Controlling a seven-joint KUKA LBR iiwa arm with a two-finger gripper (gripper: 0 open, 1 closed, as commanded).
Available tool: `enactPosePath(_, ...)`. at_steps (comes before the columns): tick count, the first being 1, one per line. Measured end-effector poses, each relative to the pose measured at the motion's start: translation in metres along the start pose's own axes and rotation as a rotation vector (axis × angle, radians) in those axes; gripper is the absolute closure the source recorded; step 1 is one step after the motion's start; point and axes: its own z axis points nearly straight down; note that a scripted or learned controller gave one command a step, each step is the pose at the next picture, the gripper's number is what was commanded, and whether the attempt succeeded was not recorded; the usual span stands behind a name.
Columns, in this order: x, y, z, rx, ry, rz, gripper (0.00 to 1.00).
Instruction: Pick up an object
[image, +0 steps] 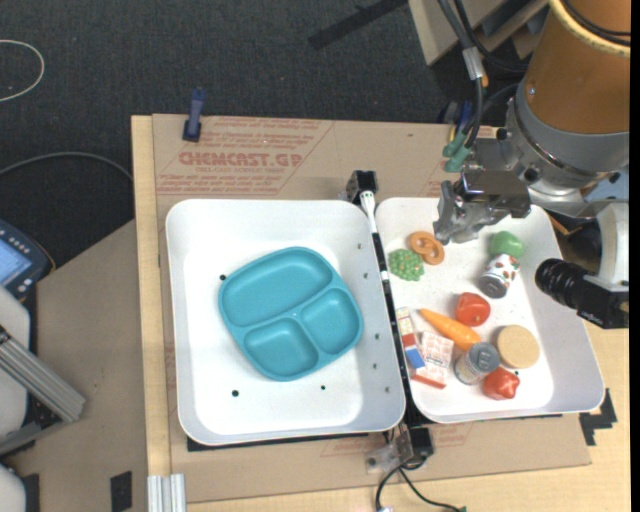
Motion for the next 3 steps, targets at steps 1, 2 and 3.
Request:
enactPosePath(1, 0.057, -0.007, 0.268, 0.026, -0.003, -0.008, 1.00)
enactPosePath(2, 0.056, -0.003, 0.249, 0.007, 0.001, -0.004, 1.00)
enactPosePath(3, 0.056, -0.003, 0.239, 0.006, 0.002, -0.003, 1.00)
